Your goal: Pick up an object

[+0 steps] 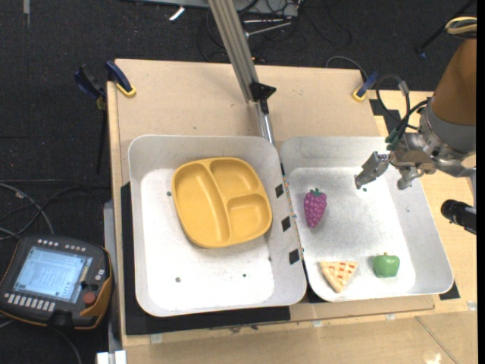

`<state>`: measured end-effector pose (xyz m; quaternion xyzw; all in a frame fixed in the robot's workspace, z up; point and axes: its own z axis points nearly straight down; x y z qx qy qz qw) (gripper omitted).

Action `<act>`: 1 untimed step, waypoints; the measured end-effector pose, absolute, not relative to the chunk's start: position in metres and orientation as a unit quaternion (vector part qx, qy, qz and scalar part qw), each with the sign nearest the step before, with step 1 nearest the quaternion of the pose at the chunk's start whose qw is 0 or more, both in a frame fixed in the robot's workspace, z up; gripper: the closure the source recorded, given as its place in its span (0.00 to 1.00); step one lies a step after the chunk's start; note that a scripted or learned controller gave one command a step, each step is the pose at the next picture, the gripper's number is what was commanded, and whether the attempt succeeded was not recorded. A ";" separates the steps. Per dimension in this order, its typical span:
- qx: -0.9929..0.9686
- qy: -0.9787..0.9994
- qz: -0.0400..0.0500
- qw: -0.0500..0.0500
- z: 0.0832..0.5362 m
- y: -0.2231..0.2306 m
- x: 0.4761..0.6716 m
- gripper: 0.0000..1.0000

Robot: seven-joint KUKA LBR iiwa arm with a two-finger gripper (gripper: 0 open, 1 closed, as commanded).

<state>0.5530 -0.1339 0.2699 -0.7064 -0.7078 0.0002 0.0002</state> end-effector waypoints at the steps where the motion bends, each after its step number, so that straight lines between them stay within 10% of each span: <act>1: -0.707 -0.708 0.000 0.000 0.270 -0.134 0.553 0.00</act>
